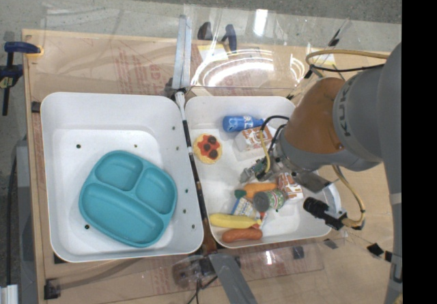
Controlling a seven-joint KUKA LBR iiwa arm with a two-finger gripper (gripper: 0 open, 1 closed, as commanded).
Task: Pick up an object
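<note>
The right bin [220,185] holds several toy foods. A blue can [240,122] lies at its far side, with a round pizza piece [207,147] to the left and a small white and red carton [250,139] just below the can. My gripper [254,170] reaches down into the middle of this bin, right above an orange carrot [258,188]. A green bottle [268,201], a yellow banana [231,220] and a red sausage [240,234] lie near the front wall. The grey and orange wrist [315,128] hides the bin's right part.
In the left bin [102,118] a teal divided plate [127,197] lies toward the front. A metal bar [181,57] and a clear shield [252,50] stand behind the bins. Cables [345,57] loop beside the arm at the right.
</note>
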